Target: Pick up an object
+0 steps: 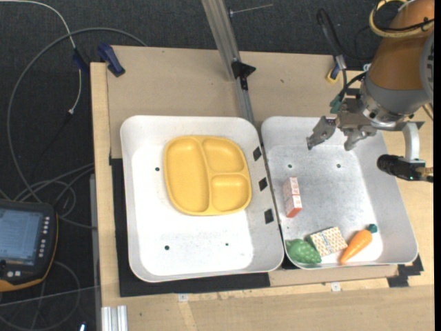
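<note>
My gripper (337, 138) hangs over the far end of the right bin (386, 205), its two fingers spread open with nothing between them. Well below it in that bin lies a small red and white box (292, 196). Along the bin's near edge sit a green leafy toy (302, 252), a patterned pale block (326, 241) and an orange carrot (356, 245) with a green tip. None of these touches the gripper.
The left bin (145, 185) bears a yellow divided plate (207, 174). A metal post (222, 26) rises between the bins at the back. Cables and a tablet (24, 240) lie off the bench to the left.
</note>
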Controlling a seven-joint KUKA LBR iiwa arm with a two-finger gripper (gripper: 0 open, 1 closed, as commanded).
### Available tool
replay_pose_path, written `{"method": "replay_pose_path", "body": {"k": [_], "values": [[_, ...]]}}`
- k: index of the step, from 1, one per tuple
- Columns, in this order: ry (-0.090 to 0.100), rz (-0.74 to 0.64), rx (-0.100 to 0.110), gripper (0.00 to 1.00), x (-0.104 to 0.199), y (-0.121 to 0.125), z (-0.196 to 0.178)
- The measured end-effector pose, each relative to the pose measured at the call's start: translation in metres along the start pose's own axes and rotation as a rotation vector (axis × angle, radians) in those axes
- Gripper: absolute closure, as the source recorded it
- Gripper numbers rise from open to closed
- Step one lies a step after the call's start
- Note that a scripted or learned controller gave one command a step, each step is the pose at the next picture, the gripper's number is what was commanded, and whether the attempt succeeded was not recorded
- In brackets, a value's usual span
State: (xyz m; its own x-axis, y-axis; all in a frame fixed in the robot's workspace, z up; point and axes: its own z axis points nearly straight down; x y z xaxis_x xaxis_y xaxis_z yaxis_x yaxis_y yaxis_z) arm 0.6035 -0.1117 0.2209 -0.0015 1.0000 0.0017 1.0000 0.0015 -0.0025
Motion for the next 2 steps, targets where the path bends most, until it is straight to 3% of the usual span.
{"method": "replay_pose_path", "body": {"k": [1, 2], "values": [[0.000, 0.000, 0.000, 0.00, 0.000, 0.000, 0.000], [0.001, 0.001, 0.006, 0.00, 0.002, 0.000, 0.063]]}}
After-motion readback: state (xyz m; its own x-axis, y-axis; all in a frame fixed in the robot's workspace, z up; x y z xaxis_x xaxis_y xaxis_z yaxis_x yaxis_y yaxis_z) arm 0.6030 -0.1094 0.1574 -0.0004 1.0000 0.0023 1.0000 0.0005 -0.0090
